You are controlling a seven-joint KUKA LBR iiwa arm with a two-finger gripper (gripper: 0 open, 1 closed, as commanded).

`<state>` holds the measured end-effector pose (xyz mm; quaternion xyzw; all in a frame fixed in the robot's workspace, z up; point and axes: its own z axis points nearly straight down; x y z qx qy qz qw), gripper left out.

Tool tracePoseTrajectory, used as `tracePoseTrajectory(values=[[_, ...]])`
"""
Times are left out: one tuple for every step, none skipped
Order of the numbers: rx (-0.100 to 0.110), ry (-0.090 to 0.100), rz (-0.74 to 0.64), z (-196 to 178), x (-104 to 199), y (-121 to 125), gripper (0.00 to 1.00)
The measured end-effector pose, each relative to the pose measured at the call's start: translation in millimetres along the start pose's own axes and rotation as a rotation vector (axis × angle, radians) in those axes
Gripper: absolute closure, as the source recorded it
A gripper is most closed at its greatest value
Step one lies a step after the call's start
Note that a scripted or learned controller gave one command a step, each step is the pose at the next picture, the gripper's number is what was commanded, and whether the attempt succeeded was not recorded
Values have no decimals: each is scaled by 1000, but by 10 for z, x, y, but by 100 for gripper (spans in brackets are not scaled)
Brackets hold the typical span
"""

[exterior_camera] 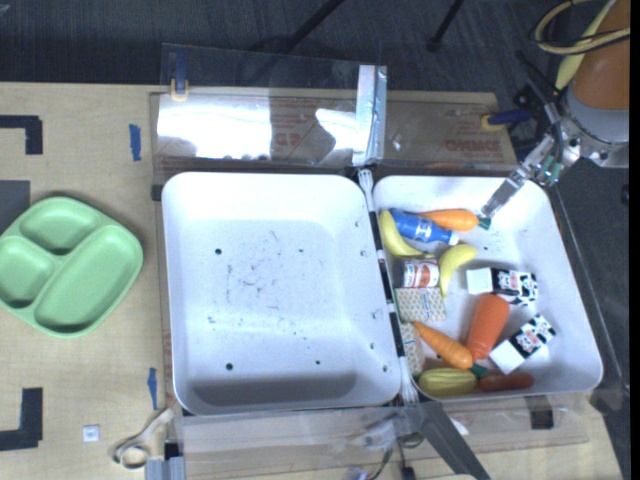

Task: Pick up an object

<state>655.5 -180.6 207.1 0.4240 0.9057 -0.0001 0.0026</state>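
The shallow white left bin (pixel 265 288) offers bare floor throughout. In the shallow white right bin (pixel 570 298), open floor lies from twelve to three o'clock; crowded toy food (pixel 455 298) blocks its centre through nine and six o'clock

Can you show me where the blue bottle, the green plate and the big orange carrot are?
blue bottle (pixel 421 229), camera view, middle of its blue body.
green plate (pixel 85 268), camera view, floor of its large compartment.
big orange carrot (pixel 487 326), camera view, middle of its thick body.
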Motion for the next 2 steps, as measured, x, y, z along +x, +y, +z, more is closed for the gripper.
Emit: tracePoseTrajectory(values=[[5,6,290,624,376,-197,0],[6,-4,49,1162,397,209,0]])
